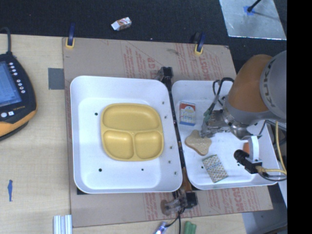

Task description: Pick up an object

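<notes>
In the right bin (195, 89) lie a small red and white card box (187, 113), a tan bread-shaped piece (197, 143) and a patterned packet (215, 168). My gripper (208, 128) hangs low over the right bin, its tip just above and right of the tan piece and touching or nearly touching its top edge. The arm's grey and orange wrist (253, 89) covers the bin's right part. A yellow three-compartment tray (132, 131) rests in the left bin (87, 169).
A teach pendant (12, 94) sits at the left edge of the bench. Clamps (199, 43) hold the cardboard sheet at the back. Cables and an orange-tipped fitting (251, 155) hang beside the wrist. A wrapped sweet (121, 24) lies on the dark floor.
</notes>
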Controlling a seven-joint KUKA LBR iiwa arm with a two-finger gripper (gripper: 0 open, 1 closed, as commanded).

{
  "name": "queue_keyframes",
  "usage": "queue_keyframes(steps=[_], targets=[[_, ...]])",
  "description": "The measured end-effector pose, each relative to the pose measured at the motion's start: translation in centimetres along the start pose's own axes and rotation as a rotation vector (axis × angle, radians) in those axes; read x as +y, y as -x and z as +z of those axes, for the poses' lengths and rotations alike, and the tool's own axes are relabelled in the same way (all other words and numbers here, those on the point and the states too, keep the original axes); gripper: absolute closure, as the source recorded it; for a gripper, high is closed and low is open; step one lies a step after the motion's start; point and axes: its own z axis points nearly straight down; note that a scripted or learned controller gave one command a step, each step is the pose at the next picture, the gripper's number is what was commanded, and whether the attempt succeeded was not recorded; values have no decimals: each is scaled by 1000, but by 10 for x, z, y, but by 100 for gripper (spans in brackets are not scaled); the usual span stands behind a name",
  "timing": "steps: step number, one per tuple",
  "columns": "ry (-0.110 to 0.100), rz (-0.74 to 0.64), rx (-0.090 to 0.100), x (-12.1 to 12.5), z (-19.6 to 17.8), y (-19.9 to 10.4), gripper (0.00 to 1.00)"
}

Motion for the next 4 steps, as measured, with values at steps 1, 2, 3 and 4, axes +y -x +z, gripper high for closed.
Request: queue_keyframes(steps=[1, 2, 3, 4], targets=[[-1, -3, -2, 0, -10, 1, 100], [-1, -3, -3, 0, -10, 1, 0], [6, 4, 1, -13, 14, -1, 0], [5, 6, 3, 54, 3, 49, 0]])
